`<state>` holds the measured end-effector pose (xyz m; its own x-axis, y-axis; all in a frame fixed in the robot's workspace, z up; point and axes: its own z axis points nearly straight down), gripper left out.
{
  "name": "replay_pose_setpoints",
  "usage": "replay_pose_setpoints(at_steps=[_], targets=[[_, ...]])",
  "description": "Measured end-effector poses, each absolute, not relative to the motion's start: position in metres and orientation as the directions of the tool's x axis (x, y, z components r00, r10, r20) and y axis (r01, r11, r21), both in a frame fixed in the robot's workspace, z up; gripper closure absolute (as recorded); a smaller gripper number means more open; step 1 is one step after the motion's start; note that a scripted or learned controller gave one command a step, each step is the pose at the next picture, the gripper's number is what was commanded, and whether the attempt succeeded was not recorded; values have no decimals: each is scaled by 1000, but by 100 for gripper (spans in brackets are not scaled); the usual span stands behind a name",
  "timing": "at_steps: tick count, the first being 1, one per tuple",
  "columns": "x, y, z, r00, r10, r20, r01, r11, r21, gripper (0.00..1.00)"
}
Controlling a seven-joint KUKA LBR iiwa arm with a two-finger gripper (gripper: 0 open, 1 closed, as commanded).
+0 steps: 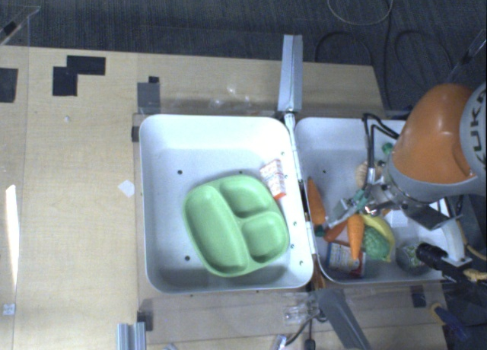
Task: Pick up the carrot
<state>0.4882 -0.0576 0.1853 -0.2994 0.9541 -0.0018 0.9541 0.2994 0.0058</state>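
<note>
here the arm bends over the right bin; claw state unclear, near carrot.

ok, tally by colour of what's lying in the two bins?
Green: 2, the divided plate in the left bin and a green leafy item in the right bin
Orange: 2, the carrot and a second orange piece
Yellow: 1, a banana-like piece
Red-and-white: 1, a packet
Total: 6 that I can tell apart

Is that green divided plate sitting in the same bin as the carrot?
No. The green plate lies in the left bin, while the carrot is in the right bin.
</note>
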Motion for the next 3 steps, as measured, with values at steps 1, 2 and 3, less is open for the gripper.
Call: replay_pose_setpoints(at_steps=[1, 2, 3], targets=[[490, -90, 113, -276, 961, -2, 961, 276, 11, 0], [493, -90, 125, -277, 961, -5, 961, 277, 18, 100], [497, -26, 234, -176, 984, -1, 984, 176, 7, 100]])
